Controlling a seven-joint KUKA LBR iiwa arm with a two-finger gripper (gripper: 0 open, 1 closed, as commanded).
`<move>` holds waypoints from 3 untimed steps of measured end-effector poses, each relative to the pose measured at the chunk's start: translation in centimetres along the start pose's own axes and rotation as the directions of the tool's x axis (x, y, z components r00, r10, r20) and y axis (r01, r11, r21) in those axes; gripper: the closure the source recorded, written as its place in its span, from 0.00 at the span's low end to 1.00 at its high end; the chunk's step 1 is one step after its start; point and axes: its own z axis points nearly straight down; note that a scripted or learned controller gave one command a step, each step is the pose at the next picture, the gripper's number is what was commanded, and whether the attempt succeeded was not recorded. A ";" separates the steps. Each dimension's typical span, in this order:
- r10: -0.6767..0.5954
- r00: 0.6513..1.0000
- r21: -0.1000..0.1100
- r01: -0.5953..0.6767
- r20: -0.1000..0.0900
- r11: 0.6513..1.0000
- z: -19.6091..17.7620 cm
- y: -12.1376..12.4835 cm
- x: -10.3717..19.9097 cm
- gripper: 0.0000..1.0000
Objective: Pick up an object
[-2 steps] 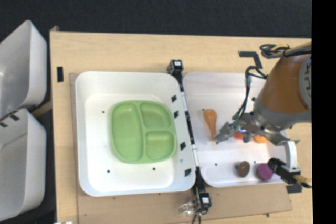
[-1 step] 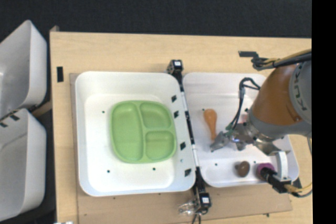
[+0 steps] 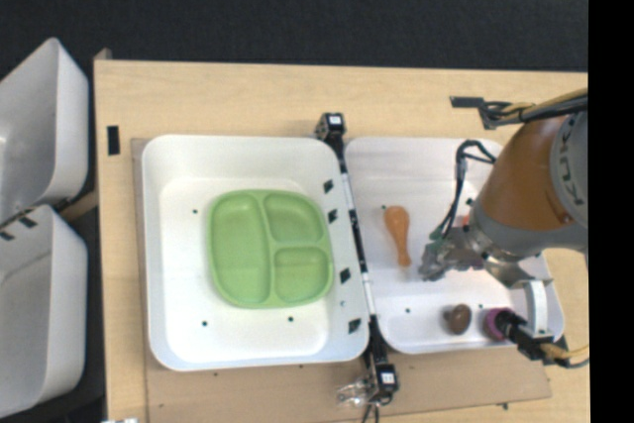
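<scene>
An orange spoon-like object lies in the right bin, near its left side. A small brown rounded object rests near that bin's front edge, with a small purple object just to its right. My gripper hangs low over the right bin, just right of the orange object's lower end and above the brown object. The arm's orange band covers the bin's right part. Nothing shows between the fingers.
The left bin holds a green divided plate at its middle. A row of black clips runs along the seam between the two bins. White containers stand off the bench at the far left.
</scene>
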 end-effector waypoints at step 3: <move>-0.011 1.000 -0.001 0.011 0.001 1.000 -12.4 1.4 -1.6 1.00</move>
